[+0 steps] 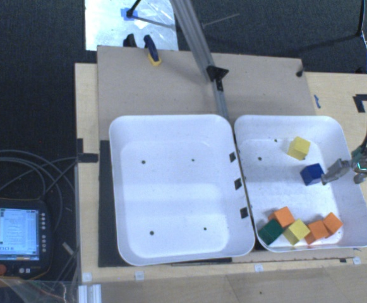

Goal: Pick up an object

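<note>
A handheld screen (pixel 14 235) with cables lies on dark carpet at the far left. The pale wooden bench (pixel 87 137) carries a brown board and two smooth, shallow white bins. The left bin (pixel 117 169) has rounded corners. The right bin (pixel 252 131) holds small hard cubes: yellow (pixel 299 148), blue (pixel 311 173), and a cluster of green (pixel 270 232), orange (pixel 284 217), yellow (pixel 296 231) and orange (pixel 325 226). The gripper (pixel 335 171) sits just beside the blue cube; whether its fingers are spread, I cannot tell.
</note>
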You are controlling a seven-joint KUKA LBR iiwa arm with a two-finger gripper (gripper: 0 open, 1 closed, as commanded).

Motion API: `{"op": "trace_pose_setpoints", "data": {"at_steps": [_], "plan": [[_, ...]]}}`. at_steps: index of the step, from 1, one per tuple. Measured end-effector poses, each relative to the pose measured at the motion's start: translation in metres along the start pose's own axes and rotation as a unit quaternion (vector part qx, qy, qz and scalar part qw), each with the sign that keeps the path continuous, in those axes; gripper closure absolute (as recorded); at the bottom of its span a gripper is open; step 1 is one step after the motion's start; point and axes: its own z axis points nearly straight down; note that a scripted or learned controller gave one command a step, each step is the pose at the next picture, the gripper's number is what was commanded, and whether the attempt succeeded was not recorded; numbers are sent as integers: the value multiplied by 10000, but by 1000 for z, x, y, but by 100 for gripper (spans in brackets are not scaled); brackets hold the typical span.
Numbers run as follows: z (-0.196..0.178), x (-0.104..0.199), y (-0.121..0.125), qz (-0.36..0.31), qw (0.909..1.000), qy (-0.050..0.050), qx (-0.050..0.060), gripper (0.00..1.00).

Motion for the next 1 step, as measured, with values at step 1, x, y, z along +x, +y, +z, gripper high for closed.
{"op": "trace_pose_setpoints", "data": {"at_steps": [1], "plan": [[0, 0, 0, 5, 10000, 2, -1, 0]]}}
